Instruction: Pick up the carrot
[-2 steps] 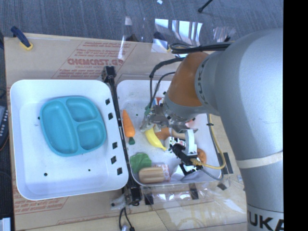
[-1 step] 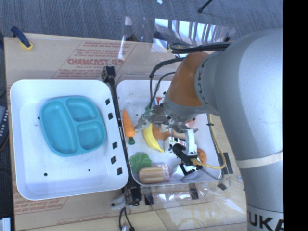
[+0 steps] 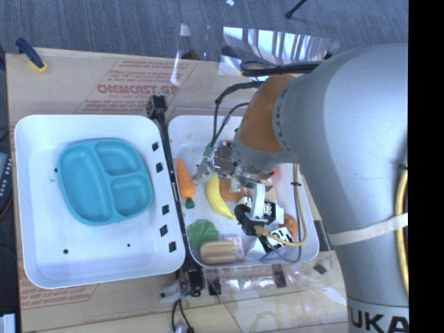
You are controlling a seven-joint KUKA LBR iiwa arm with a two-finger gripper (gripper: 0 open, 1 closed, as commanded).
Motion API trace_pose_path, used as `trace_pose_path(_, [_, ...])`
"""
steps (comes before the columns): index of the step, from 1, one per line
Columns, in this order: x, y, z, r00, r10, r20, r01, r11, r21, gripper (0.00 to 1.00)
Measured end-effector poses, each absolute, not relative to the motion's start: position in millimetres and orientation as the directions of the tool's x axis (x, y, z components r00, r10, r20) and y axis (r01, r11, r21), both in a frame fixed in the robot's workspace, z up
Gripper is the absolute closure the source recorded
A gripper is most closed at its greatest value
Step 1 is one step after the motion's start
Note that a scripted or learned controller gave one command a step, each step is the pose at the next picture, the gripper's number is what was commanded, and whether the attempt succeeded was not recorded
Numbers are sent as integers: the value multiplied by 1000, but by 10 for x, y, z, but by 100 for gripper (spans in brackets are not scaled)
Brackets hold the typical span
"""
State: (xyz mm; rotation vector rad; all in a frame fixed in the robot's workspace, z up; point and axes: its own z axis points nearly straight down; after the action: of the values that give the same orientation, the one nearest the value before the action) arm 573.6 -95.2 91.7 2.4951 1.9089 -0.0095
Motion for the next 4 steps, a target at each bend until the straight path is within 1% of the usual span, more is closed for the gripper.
trace_pose_path(1, [5743,-930,916,395,919,-3,919,-395,-6,0])
trace_pose_path(2, [5756,-914,910,787,616,-5,616,-787,-9,0])
trace_pose_path(3, [6460,-1192,1047,679,734,-1,734,-679,-9,0])
trace_pose_path(4, [5850,-1099,900,713,702,-6,701,-713,-15,0])
